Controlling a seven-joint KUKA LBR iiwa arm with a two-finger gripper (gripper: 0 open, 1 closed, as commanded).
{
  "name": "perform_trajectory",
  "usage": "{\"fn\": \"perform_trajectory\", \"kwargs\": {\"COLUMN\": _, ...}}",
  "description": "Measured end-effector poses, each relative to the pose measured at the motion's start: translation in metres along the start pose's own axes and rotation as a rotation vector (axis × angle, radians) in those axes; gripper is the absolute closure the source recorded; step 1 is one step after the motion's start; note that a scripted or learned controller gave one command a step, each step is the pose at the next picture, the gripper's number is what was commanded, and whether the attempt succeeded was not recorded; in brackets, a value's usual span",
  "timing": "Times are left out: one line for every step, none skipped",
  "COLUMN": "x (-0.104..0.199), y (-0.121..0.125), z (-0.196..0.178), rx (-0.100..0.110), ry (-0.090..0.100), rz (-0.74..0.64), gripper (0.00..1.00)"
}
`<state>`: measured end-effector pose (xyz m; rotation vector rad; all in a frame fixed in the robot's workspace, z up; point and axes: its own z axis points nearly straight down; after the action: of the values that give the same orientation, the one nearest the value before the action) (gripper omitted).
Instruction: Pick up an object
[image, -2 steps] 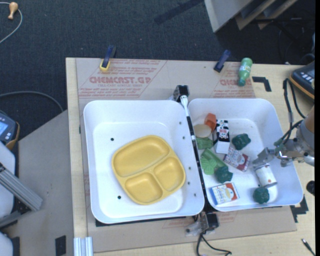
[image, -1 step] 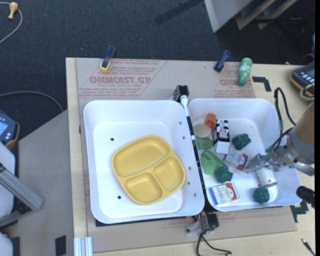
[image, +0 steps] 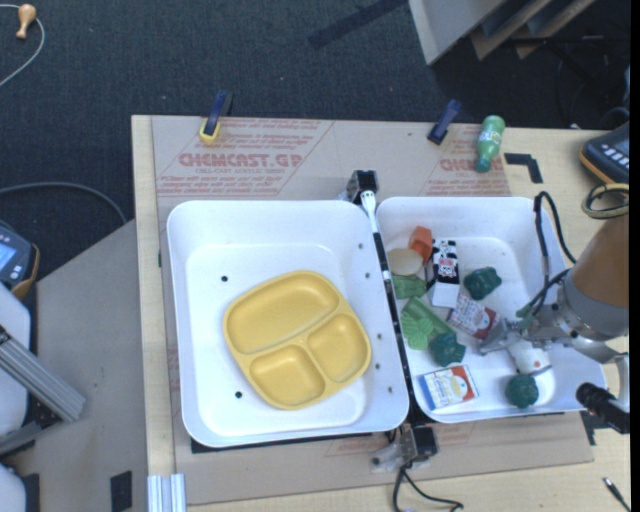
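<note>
Several small objects (image: 447, 303) crowd the right bin (image: 520, 215), so one should be singled out; the gripper's (image: 500, 340) state cannot be told.

Arm reaching into the right bin (image: 395, 212) from the right, above a clutter of small things

The gripper (image: 505, 340) is hovering low among a dark green lump (image: 447, 349), a second green lump (image: 522, 390), a teal piece (image: 482, 281), a white carton with a red picture (image: 447, 387) and a black-and-white carton (image: 445, 263); a divided yellow tray (image: 297, 338) is lying in the left bin (image: 190, 300), and a green bottle (image: 489, 143) is resting on the bench (image: 160, 190) behind
</note>
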<state>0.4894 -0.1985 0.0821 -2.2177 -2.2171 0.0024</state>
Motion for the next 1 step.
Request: {"fn": "perform_trajectory", "kwargs": {"x": -0.0012, "y": 0.0015, "z": -0.0134, "rx": -0.008, "ry": -0.004, "rz": 0.001, "gripper": 1.00}}
